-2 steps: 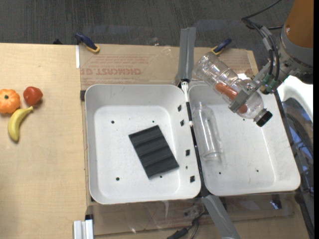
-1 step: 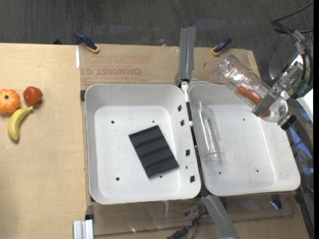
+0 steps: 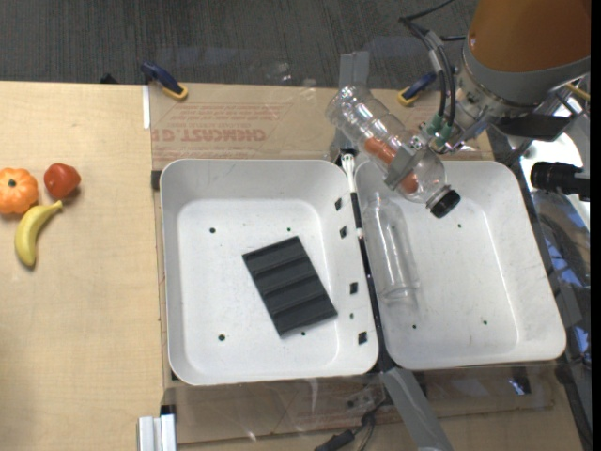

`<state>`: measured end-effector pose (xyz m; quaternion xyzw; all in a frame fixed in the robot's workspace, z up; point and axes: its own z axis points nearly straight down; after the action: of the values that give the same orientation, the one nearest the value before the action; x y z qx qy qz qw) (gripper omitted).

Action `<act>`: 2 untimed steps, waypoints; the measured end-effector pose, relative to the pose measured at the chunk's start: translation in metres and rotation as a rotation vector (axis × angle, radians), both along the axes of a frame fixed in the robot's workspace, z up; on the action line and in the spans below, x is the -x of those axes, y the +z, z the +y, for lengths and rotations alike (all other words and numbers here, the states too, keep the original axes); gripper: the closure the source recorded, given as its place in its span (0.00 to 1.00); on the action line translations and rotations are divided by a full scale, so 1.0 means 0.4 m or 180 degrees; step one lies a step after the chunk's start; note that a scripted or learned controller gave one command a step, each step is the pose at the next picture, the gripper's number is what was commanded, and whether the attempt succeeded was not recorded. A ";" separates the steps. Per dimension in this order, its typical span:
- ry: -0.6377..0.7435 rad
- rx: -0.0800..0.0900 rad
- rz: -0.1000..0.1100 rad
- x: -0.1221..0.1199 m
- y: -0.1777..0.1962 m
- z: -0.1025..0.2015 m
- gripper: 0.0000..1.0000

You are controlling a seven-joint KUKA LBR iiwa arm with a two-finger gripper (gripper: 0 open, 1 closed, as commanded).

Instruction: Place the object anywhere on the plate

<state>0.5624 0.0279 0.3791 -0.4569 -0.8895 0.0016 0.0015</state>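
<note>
A black ribbed rectangular plate [image 3: 289,285] lies flat in the left bin [image 3: 188,252], a little right of its centre. My gripper [image 3: 396,165] hangs over the back left corner of the right bin [image 3: 507,280]. It is shut on a clear plastic bottle [image 3: 362,118] with a black cap [image 3: 443,201], held tilted above the rim between the two bins. Orange-red finger pads [image 3: 380,147] show through the clear plastic. The plate sits well to the lower left of the gripper.
A second clear bottle [image 3: 394,252] lies along the left side of the right bin. On the wooden bench at far left sit a tomato [image 3: 62,180], an orange [image 3: 16,192] and a banana [image 3: 32,233]. Cables hang near the wrist [image 3: 441,83].
</note>
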 end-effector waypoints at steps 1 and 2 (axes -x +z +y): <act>0.0577 -0.0001 -0.0004 -0.024 -0.020 -0.142 1.00; 0.1212 -0.0006 -0.0005 -0.144 -0.311 -0.015 1.00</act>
<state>0.6200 0.0219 0.2549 -0.2803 -0.9599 0.0006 0.0010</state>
